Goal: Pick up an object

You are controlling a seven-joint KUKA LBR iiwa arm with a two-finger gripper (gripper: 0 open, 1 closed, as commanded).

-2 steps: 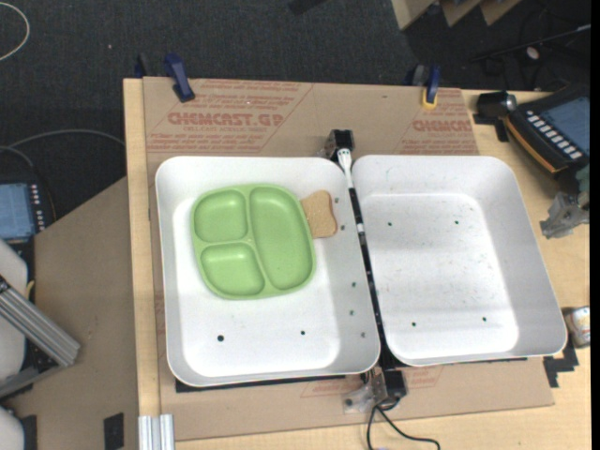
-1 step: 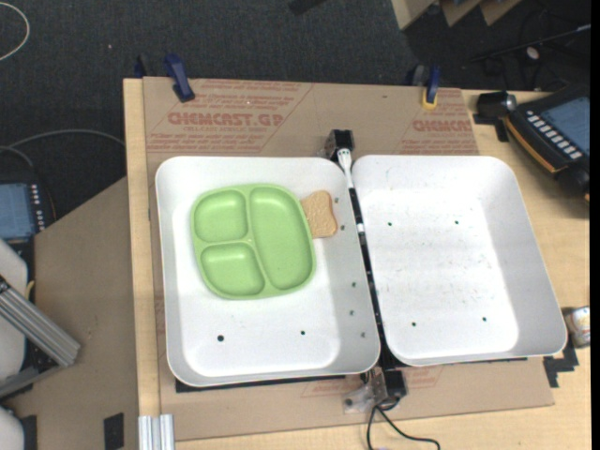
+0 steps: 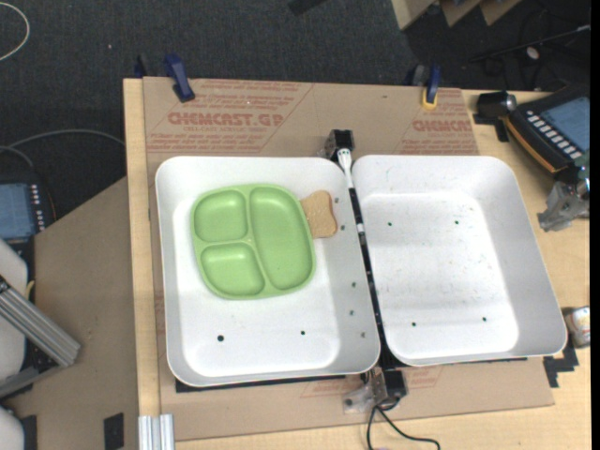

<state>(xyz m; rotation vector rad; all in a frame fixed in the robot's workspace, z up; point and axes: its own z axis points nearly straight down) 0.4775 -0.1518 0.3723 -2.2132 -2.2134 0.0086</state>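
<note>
A green divided plate (image 3: 251, 242) with three compartments lies in the upper part of the left white bin (image 3: 253, 345). A small tan, toast-like piece (image 3: 321, 214) rests against the plate's right rim, close to the bin's right wall. The right white bin (image 3: 450, 261) sits alongside, its floor marked with small dark specks.
Both bins rest on a brown board (image 3: 234, 111) held by blue clamps (image 3: 178, 76) at the back. A black clip (image 3: 340, 145) sits at the seam between the bins. A handheld pendant (image 3: 553, 129) lies at the far right, and cables hang at the board's front edge (image 3: 384, 411).
</note>
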